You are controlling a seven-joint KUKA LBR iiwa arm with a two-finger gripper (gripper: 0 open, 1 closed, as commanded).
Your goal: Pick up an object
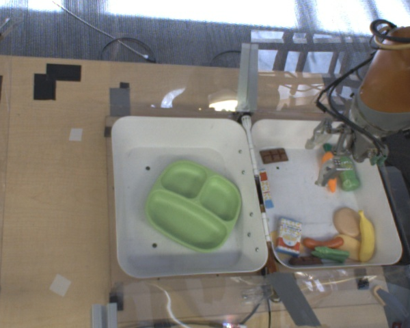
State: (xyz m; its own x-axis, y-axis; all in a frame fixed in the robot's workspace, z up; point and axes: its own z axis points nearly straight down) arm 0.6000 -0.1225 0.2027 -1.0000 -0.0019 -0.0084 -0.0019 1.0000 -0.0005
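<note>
Hand [333,161] low in right bin [297,197], finger state impossible to tell, over orange and green toy [343,176]; banana [366,236] near corner; green plate [193,204] in left bin [133,183].

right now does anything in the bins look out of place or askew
Nothing looks spilled or damaged. The green three-compartment plastic plate sits turned at an angle to the left white bin. In the right white bin, most toy foods, including the yellow banana, crowd the near right corner.
</note>
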